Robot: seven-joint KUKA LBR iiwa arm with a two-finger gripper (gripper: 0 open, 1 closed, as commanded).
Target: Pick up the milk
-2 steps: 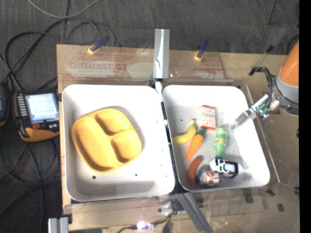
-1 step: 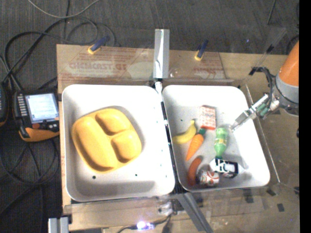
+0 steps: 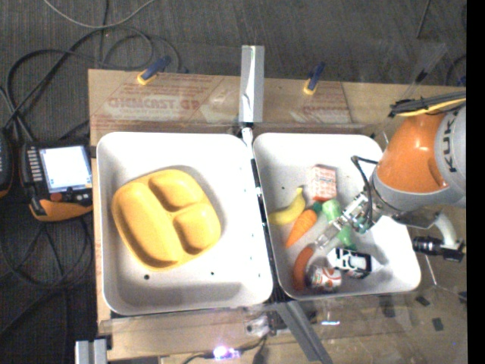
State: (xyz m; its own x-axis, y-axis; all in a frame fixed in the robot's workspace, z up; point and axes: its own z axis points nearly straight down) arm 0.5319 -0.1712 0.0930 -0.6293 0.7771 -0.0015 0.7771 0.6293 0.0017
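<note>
Two shallow white bins sit side by side on the tabletop point(image 3: 151, 101). The left bin point(image 3: 121, 279) holds a yellow divided plate point(image 3: 167, 217) with three compartments, lying a little tilted toward the bin's left side. The right bin point(image 3: 394, 268) holds a small heap of toy food: a banana point(image 3: 288, 209) and a carrot point(image 3: 301, 226) lie close together near the bin's left wall, with a pink and white box point(image 3: 321, 180) just behind them toward the back. A green item point(image 3: 331, 209) sits just right of the carrot. The milk point(image 3: 348, 262), a small white carton with black markings, lies on its side near the front of the right bin, just beside a red and white item point(image 3: 322, 277).

The arm point(image 3: 417, 165) reaches in from the right, its orange band over the right bin's far side. The tool point(image 3: 345, 224) hangs low over the middle of the right bin, just behind the milk and next to the green item. Whether its fingers are apart or closed cannot be told from this angle, and nothing is clearly seen between them.

A small screen device point(image 3: 61, 169) rests on the floor to the left of the tabletop.
</note>
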